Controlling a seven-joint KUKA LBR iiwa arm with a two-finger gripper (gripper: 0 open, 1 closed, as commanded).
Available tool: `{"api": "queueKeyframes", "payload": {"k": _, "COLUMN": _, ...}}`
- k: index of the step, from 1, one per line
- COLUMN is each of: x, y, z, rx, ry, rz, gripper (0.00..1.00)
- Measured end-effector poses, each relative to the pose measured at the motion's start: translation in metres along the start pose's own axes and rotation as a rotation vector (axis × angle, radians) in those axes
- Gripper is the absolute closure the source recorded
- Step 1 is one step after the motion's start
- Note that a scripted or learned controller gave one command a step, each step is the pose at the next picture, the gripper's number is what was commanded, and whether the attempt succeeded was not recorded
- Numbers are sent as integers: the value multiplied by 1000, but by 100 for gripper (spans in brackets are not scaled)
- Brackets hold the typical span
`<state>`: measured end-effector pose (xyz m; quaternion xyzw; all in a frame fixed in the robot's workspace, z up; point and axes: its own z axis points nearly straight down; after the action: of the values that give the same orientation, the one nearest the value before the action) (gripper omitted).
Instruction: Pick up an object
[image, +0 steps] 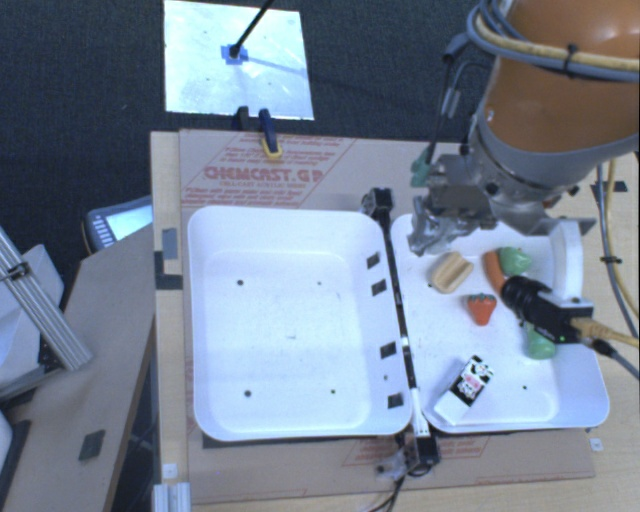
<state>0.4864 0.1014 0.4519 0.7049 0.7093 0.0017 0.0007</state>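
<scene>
1. We judge the task barely begun: the grey metal two-finger gripper (432, 238) hangs over the far left corner of the right shallow white plastic bin (585, 400), and we see nothing between its fingers. Whether the jaws stand open or closed we cannot tell.
2. The likeliest thing to pick, in our view, is the tan rounded block like a bread roll (451, 271), lying just beside the gripper toward the bin's middle. It rests on the bin floor, not lifted.
3. Other candidates share that bin: an orange carrot-shaped toy with a green top (508, 263) near the far edge, a small red-orange strawberry-like piece (481, 308) near the middle, and a white carton printed with black patches (466, 385) close to the near left corner.
4. What is left, as we judge it: descend, close on one object, and lift.
5. The left shallow white plastic bin (200, 300) sits alongside, both resting on a brown cardboard sheet (290, 170) atop the bench; dark carpet lies beyond.
</scene>
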Motion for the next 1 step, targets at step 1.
{"api": "queueKeyframes", "payload": {"k": 1, "x": 60, "y": 0, "z": -20, "rx": 0, "ry": 2, "rz": -4, "gripper": 100}}
